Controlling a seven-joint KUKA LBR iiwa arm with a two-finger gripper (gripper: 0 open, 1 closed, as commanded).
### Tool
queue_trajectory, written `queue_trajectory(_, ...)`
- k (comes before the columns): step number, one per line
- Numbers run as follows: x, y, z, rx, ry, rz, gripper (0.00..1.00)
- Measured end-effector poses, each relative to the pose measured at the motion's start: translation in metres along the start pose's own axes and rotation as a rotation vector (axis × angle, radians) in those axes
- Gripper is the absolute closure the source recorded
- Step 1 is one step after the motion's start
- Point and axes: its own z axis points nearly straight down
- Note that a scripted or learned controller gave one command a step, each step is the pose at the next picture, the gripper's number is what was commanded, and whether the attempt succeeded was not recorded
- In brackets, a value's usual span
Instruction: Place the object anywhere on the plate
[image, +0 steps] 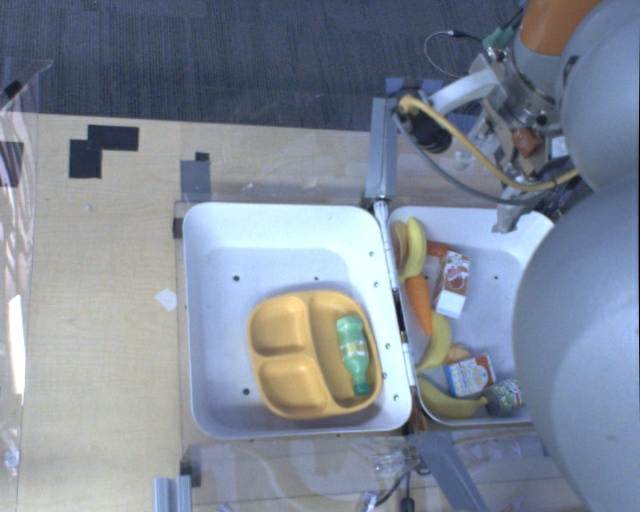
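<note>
Pincer (520, 215) state cannot be told; well to its left a bottle (353, 355) is already laid on the plate (290, 350), so the task looks done.

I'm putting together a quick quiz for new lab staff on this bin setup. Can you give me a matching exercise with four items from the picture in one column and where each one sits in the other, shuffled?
Things:
1. green bottle
2. carrot
3. yellow plate
4. small juice carton

Places:
A. in the left bin, on its floor
B. in the right bin, near its front edge, by a banana
C. lying in the long compartment of the plate
D. in the right bin, close to the divider between the bins

Pairs: 1-C, 2-D, 3-A, 4-B
</note>
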Motion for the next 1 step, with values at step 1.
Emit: queue_trajectory(1,0.0108,0.0566,0.0123,0.000,0.001,0.098,0.00)
